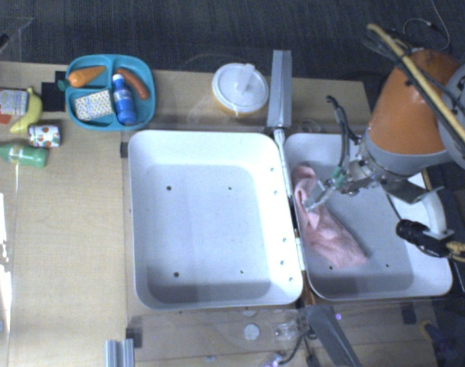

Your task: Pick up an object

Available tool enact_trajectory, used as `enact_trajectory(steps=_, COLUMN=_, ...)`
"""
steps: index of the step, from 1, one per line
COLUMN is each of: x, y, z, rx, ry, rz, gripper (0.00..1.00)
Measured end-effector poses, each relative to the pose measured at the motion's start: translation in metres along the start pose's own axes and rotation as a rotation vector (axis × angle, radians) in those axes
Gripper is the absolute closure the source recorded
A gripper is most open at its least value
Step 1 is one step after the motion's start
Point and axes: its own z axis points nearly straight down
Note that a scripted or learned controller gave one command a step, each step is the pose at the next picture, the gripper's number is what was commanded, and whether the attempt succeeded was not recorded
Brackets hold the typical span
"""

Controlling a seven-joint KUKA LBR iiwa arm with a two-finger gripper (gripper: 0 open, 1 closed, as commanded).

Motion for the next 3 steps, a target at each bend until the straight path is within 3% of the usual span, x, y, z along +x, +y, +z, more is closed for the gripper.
enact_trajectory(steps=1, x=-0.062, y=-0.011, z=0.096, rx=0.004, ry=0.001, rz=0.079, gripper=0.00)
enact_trajectory(steps=2, x=-0.087, y=-0.057, z=0.135, rx=-0.009, ry=-0.004, rz=0.022, gripper=0.00)
enact_trajectory(steps=3, x=-0.096, y=-0.075, z=0.136, rx=-0.017, ry=-0.005, rz=0.169, gripper=0.00)
